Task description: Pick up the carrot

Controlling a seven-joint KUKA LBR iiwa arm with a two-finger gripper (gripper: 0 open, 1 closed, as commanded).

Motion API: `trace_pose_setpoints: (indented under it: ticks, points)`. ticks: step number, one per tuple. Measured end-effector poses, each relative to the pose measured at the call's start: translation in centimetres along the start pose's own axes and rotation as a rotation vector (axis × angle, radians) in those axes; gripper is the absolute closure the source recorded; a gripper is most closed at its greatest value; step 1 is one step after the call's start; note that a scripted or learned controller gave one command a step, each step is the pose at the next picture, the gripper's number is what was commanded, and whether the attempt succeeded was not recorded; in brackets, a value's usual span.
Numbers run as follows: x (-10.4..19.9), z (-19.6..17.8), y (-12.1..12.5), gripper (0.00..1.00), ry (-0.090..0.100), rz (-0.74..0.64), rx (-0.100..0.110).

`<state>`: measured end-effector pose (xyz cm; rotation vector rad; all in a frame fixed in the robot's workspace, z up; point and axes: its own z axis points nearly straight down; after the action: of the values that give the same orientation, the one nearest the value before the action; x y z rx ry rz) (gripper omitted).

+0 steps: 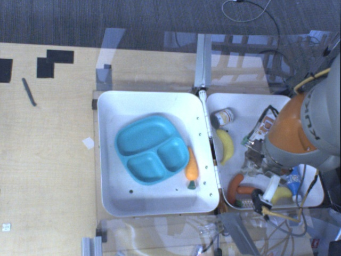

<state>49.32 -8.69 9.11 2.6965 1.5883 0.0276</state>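
- Carrot [192, 168] is in the left bin [106, 143]. It lies lengthwise just beside the right edge of the blue divided plate [151, 149], looks to be touching it, green stub end pointing to the near wall.
- My pincer [254, 163] is over the right bin [314, 196], well apart from the carrot. The divider wall between the bins sits between us.
- Pincer state: cannot tell. The wrist and orange band hide the tips from this angle. Nothing visibly held.
- Right bin clutter under and near me: banana [226, 145], small can [222, 117], a red-orange item [237, 184] at the near side, some packets. None of it is my target.
- Step in hand, as I judge it: travel across to the left bin, then line up over the carrot. Grasp not started.
- To do it well: lift clear of the divider wall first, don't drag across it.
- Come down on the carrot's thick orange middle, not the stub.
- Turn the wrist so the closing line runs across the carrot's narrow width.
- Tight spot: plate rim on one side, bin wall near on the other. One tip must slip in along the plate edge without riding up on it.
- Risk: the red-orange item in the right bin could be mistaken for the target. Ignore it.
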Motion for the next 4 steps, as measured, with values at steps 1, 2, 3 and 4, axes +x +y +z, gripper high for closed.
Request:
trace_pose_setpoints:
  ticks: [1, 2, 3, 4]
  points:
    - [0.3, 0.0, 0.1, 1.00, -0.002, 0.085, 0.002]
    - [0.1, 0.0, 0.0, 1.00, 0.001, 0.309, 0.001]
    - [1.7, -9.4, -1.3, 1.00, -0.009, 0.217, 0.016]
    - [-0.6, -0.2, -0.3, 1.00, -0.012, 0.510, 0.016]
